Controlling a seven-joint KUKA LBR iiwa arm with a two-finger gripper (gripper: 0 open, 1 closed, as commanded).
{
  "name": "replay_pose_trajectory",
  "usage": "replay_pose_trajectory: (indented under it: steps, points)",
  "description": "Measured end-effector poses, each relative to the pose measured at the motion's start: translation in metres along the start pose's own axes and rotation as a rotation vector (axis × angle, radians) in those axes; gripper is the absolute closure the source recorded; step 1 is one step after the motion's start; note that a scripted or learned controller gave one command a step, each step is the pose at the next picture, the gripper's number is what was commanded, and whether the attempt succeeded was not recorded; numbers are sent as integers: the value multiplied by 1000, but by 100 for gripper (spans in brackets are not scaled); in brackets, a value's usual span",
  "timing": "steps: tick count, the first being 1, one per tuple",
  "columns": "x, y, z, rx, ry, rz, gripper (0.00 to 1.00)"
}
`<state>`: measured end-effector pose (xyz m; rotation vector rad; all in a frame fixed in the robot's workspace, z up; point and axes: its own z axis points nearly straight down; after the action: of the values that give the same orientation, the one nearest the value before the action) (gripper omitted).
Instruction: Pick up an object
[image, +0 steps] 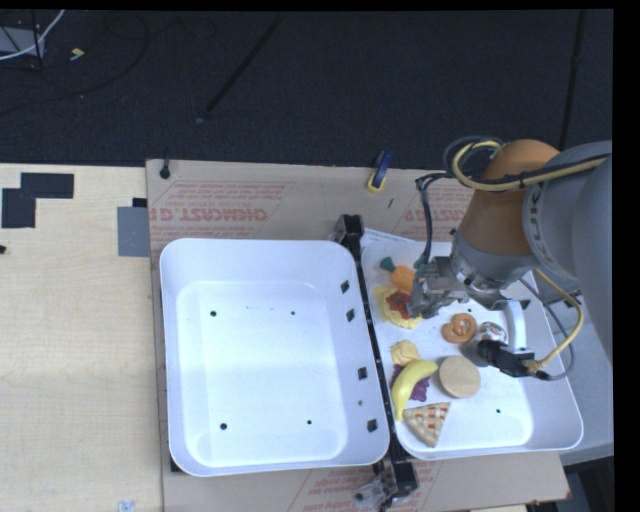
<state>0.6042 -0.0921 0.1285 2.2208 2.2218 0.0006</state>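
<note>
Half-hidden yellow toy (401, 312) under gripper (421, 296)

You see toy foods lying in the right bin (545, 425): a yellow banana (408, 383), a pizza slice (427, 421), a tan round biscuit (460, 377), a small doughnut (460, 327).

A brown cardboard sheet (260, 200) with red print lies under 2 white bins. The left bin (262, 355) sits mid-frame. A light wood worktop (70, 350) fills the left. A blue-and-yellow clip (379, 172) sits at the cardboard's upper edge.
</note>
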Motion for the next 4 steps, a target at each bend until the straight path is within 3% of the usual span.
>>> replay_pose_trajectory:
  steps: [1,2,3,4]
  points:
    - [-38,-48,42,5,1,4,100]
    - [-19,-78,14,6,2,4,100]
    - [-23,-1,32,-1,0,-1,100]
    - [-24,-4,32,3,1,2,0]
